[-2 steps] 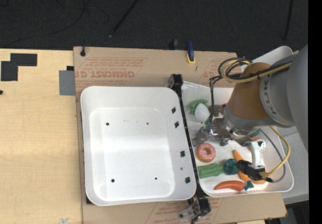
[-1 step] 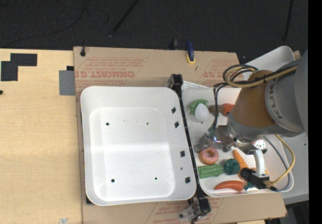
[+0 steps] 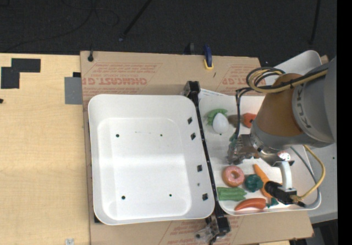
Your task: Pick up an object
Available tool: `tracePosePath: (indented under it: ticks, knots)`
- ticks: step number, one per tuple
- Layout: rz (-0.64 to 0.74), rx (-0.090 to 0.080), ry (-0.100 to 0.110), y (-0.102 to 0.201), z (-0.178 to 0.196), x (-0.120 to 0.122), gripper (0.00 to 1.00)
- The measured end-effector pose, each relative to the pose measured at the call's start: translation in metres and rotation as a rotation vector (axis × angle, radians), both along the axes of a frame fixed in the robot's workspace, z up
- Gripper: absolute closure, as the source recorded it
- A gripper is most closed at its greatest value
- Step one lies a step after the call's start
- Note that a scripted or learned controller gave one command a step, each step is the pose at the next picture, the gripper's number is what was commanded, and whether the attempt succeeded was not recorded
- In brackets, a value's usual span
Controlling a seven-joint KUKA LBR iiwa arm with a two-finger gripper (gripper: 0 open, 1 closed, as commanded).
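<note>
Pincer low in the right bin, toys lying just toward its near side.

You have the pincer point(image 3: 237, 153) down over the right bin point(image 3: 314, 201); whether it is apart or together cannot be told. The pink ring toy point(image 3: 234, 175) lies just below it, the white egg point(image 3: 220, 123) above.

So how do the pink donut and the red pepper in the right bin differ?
The pink donut is a round ring with a hole; the red pepper is long, solid and lies flat. The donut sits nearer the gripper; the pepper lies by the bin's near edge. Both look like toy food.
</note>
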State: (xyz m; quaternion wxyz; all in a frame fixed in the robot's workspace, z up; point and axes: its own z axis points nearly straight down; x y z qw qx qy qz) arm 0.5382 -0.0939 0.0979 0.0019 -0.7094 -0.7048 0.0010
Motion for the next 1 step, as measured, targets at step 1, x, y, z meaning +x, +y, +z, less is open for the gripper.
tracePosePath:
  ticks: [1]
  knots:
    - [0.011,-0.002,-0.018,0.026,0.1409,0.0402,1.0]
